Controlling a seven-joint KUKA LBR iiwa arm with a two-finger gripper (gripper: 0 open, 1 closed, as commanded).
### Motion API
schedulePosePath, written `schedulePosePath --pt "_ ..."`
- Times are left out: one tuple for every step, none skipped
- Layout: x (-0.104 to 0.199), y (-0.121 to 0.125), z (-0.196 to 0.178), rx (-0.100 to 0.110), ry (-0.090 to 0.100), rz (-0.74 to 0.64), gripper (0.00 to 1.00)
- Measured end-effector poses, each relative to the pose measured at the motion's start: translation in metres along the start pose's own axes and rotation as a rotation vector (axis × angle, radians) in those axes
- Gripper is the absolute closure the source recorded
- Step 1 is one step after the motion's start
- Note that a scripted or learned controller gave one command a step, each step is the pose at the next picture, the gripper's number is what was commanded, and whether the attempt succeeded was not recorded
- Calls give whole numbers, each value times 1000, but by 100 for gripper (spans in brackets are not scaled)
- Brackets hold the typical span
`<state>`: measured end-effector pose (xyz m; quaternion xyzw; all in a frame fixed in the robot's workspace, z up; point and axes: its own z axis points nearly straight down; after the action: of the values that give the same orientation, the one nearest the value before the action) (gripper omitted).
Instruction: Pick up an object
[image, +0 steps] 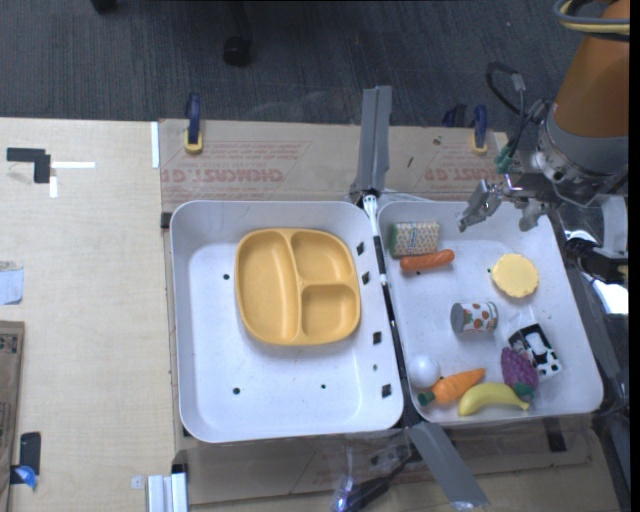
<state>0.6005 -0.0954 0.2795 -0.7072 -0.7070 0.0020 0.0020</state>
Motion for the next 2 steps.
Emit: schedulePosePath --pt "-6 11 82 0 0 -20 0" --pt "-9 59 189 -4 -1 -64 0"
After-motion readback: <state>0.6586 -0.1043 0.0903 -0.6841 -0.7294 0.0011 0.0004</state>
